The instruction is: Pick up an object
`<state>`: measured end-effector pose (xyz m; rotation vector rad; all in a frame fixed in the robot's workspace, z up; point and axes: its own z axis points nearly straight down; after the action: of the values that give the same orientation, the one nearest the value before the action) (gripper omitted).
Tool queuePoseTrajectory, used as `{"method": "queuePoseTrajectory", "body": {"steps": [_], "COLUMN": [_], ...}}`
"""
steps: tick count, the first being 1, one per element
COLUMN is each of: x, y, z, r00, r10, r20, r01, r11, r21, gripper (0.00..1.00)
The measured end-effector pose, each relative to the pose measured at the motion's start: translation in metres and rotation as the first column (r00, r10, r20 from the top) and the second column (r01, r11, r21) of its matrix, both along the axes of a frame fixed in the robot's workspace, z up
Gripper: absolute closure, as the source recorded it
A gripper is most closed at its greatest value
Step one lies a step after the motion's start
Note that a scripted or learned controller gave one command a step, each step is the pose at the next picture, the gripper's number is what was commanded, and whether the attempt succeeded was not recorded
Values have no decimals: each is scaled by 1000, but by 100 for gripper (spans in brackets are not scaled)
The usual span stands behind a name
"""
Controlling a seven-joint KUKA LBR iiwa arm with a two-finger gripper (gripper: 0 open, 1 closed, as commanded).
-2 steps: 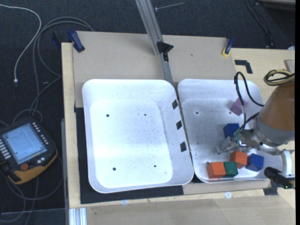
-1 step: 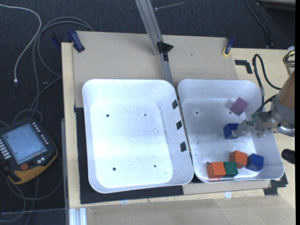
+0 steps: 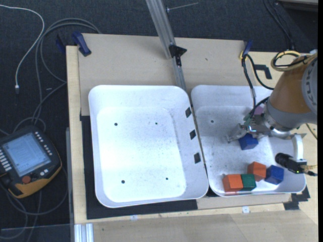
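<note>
5 blocks (image 3: 248,142) in right bin (image 3: 217,105)

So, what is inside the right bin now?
The right bin holds the gripper over a blue block, plus orange, green, orange and blue blocks. The arm covers the far right.

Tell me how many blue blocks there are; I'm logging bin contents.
2: one blue block right beside the claw, another near the right bin's front corner. The arm may hide more.

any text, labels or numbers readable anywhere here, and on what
None can be read.
Teach pendant on the floor to the left: its screen shows content, too small and blurred to read.
Blocks in the right bin: plain faces, no lettering visible.
Arm above the end effector: no marking legible.
</note>
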<state>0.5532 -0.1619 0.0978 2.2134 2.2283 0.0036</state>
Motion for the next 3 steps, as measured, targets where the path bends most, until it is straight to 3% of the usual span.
{"method": "queuePoseTrajectory", "body": {"steps": [1,2,3], "x": [-1,37,33], "y": [-3,63,58], "z": [13,96,91], "r00": [1000,1000,1000], "r10": [-4,2,-5], "r20": [3,9,-3], "r01": [4,-2,5], "r11": [1000,1000,1000], "r21": [-2,0,-1], "gripper": [100,100,0]}}
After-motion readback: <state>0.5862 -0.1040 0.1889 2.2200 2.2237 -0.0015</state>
